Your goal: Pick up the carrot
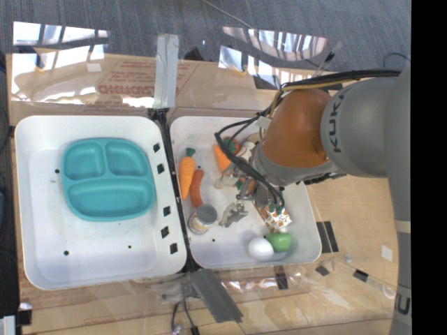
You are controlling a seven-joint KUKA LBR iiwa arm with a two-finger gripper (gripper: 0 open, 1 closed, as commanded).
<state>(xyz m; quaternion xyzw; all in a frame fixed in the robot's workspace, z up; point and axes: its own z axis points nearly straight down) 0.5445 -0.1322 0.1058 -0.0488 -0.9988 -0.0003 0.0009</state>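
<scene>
The carrot [186, 175], orange with a green top, lies lengthwise at the left side of the right bin [307, 208], close to the divider. A brown-red sausage [198, 187] lies right beside it. My gripper [234, 190] hangs low over the middle of the right bin, to the right of the carrot and apart from it. The arm's orange band [293, 135] and cables cover much of the wrist. A second orange piece [222, 157] sits just under the cables, above the gripper.
A teal divided plate [105, 176] lies in the left bin [35, 250]. In the right bin are a small round tin [204, 217], a white egg [260, 248], a green item [281, 241] and a small printed carton [277, 219].
</scene>
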